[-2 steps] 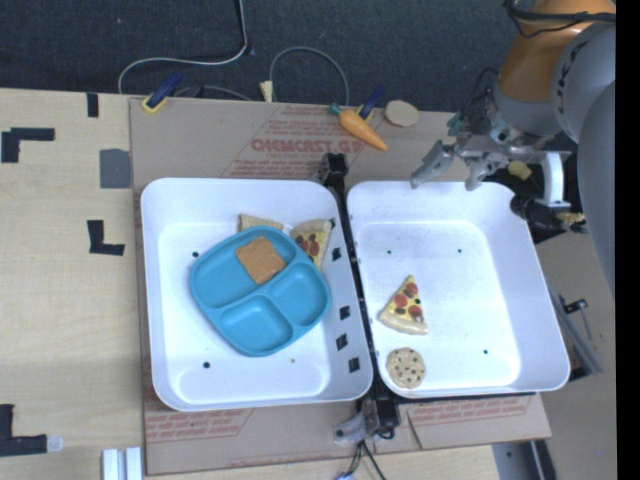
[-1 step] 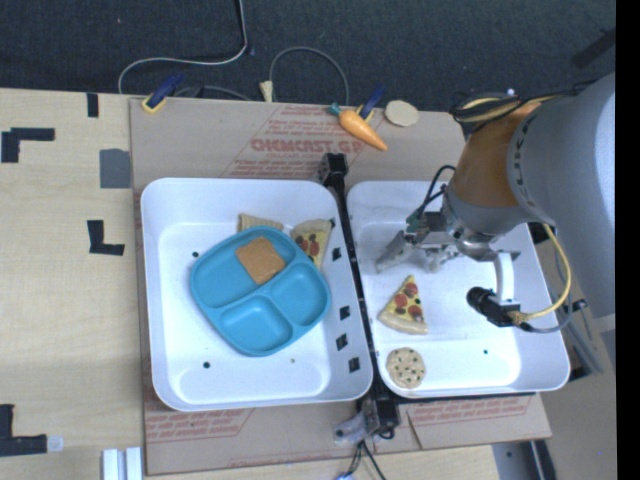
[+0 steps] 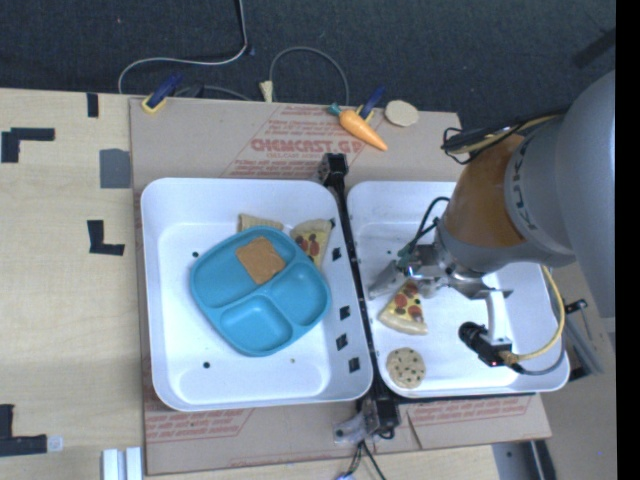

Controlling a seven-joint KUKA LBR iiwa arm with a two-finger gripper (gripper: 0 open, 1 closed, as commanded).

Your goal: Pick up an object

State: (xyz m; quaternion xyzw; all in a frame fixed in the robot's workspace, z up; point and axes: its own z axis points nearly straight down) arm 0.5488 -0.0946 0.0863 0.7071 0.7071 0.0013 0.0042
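In the right bin (image 3: 540, 373) a toy pizza slice (image 3: 405, 310) lies near the middle, and a chocolate-chip cookie (image 3: 406, 367) lies near the front edge. My gripper (image 3: 398, 272) reaches in from the right and sits low over the bin, just above and left of the pizza slice. A grey fingertip (image 3: 380, 284) points left toward the divider, close to the slice's upper edge. Nothing shows between the fingers. The orange band and grey arm (image 3: 500, 208) cover the bin's right half.
The left bin (image 3: 165, 368) holds a blue divided plate (image 3: 262, 293) with a brown cracker (image 3: 261, 259) on it, plus a toast piece (image 3: 252, 224) and another pizza slice (image 3: 313, 238) behind it. A toy carrot (image 3: 361, 128) and a tan disc (image 3: 402, 114) lie on the cardboard beyond the bins.
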